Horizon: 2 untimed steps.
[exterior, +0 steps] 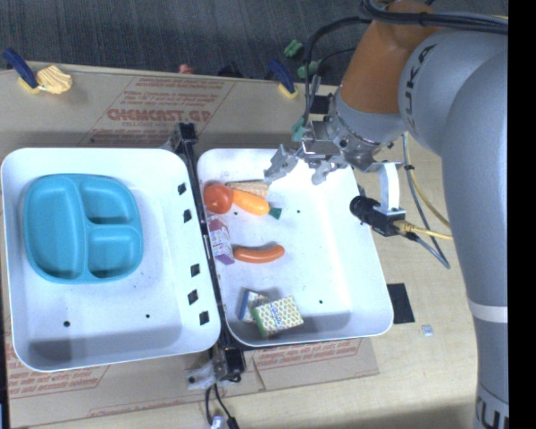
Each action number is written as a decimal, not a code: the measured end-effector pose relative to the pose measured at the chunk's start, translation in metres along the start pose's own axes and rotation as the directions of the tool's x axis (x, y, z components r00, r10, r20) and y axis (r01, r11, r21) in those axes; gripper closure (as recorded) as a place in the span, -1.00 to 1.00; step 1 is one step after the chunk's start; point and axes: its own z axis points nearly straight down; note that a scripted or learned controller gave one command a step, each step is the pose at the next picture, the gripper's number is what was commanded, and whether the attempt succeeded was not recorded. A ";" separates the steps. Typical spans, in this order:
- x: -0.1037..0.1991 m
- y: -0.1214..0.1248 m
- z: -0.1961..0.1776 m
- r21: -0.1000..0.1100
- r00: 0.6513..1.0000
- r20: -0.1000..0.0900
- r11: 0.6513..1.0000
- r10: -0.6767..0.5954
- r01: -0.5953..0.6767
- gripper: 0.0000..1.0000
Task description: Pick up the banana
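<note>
My hand hung open and empty above the right bin's far edge, fingers spread.

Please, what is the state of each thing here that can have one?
gripper: open, nothing between its fingers
blue tray: right way up, in left bin
sausage: lying flat in right bin
carrot: lying flat, against tomato

A banana, short and pale cream-yellow, lies flat in the far part of the right-hand white bin. It touches an orange carrot and sits just beside a red tomato.
</note>
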 end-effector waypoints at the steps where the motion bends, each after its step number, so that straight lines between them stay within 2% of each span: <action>1: 0.024 -0.056 0.144 0.001 0.965 0.000 0.965 0.262 -0.262 -1.00; 2: 0.078 -0.062 0.099 -0.024 0.919 0.013 0.919 0.394 -0.394 -1.00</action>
